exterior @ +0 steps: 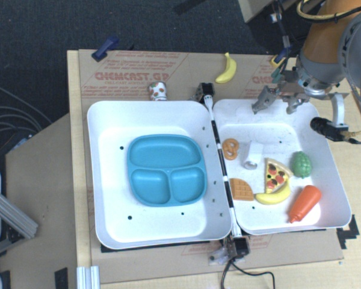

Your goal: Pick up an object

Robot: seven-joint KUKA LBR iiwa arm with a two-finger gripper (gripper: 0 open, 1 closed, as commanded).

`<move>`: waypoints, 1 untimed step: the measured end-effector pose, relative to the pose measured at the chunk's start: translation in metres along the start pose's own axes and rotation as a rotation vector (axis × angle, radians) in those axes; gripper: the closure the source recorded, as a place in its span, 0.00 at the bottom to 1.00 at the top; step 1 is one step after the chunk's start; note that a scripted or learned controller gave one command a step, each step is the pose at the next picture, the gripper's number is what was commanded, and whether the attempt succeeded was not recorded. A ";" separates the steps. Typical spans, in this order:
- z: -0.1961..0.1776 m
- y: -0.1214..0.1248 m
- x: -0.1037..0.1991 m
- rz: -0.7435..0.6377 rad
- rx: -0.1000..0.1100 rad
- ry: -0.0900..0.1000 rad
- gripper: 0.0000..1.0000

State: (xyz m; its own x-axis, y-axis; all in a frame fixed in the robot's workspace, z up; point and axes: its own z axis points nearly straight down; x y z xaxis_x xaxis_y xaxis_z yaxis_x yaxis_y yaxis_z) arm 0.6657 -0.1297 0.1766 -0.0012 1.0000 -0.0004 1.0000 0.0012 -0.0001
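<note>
My gripper (278, 103) hangs over the far edge of the right bin (334, 182), open, with nothing between its fingers. Below it in that bin lie a pretzel (230, 148), a small white cylinder (251, 159), a pizza slice (277, 173), a yellow banana (273, 196), a waffle (241, 189), a green vegetable (301, 164) and an orange carrot (304, 203). All of them sit nearer the camera than the gripper and apart from it.
The left bin (102, 161) holds a blue divided plate (166, 168). Behind the bins on the board lie a second banana (227, 70), a small spotted toy (158, 90) and a blue piece (104, 49). A black clip (204, 91) sits between the bins.
</note>
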 end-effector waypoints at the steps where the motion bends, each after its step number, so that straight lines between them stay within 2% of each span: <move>1: 0.092 0.001 0.025 0.000 0.002 0.001 0.00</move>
State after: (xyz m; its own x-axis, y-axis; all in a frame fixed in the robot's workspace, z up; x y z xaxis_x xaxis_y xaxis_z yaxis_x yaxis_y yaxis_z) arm 0.6662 -0.1045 0.0843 -0.0012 1.0000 0.0007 1.0000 0.0012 -0.0019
